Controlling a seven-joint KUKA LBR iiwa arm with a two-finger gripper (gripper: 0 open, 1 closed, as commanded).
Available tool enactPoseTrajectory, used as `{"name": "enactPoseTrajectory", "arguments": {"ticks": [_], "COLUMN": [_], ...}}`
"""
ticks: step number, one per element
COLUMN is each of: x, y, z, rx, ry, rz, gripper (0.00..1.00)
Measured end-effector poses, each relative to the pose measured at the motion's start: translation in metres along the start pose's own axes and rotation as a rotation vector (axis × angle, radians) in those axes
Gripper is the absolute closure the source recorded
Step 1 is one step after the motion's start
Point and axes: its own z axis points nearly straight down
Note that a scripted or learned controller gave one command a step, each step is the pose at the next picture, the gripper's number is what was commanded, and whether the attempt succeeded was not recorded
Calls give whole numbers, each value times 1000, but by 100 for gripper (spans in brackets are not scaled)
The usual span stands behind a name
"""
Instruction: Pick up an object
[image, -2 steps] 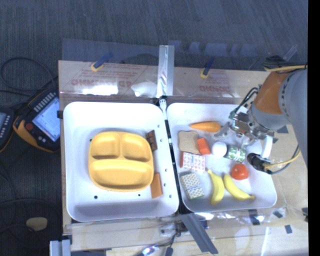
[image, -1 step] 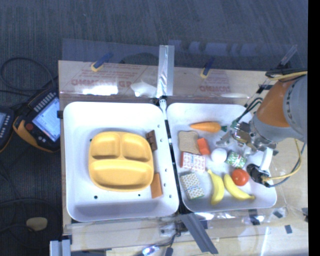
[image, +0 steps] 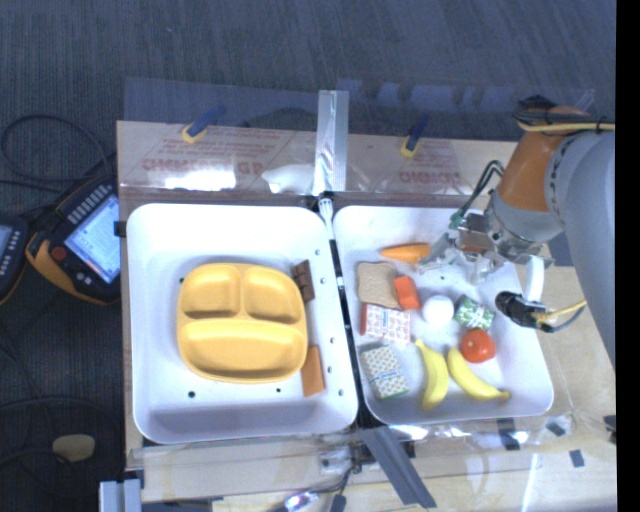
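End effector (image: 470, 250): upper right of the frame, low over the back of the right bin; whether it is apart or together I cannot tell, and nothing shows in its grasp
Nearest item: carrot (image: 405, 253), just left of the end effector, lying flat; stiff, light, tapered, so best gripped across its thick middle
White ball (image: 437, 309): below the end effector, centre of the bin; smooth and round, likely to roll or slip out
Green ball (image: 475, 315) and tomato (image: 478, 345): lower right, touching or nearly; small, probably hard plastic
Bananas (image: 455, 373): front of the bin; curved, take across the middle
Toast slice (image: 377, 284), orange block (image: 406, 292), patterned packets (image: 386, 345): left side, flat, hard to get under
Right bin (image: 535, 400): crowded
Left bin (image: 145, 400): holds a yellow divided tray (image: 241, 322)
Desk (image: 135, 140): carries both bins
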Motion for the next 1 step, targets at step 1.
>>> {"name": "enactPoseTrajectory", "arguments": {"ticks": [1], "x": [58], "y": [24], "z": [10], "rx": [10], "ry": [-13], "rz": [-157], "gripper": [0]}}
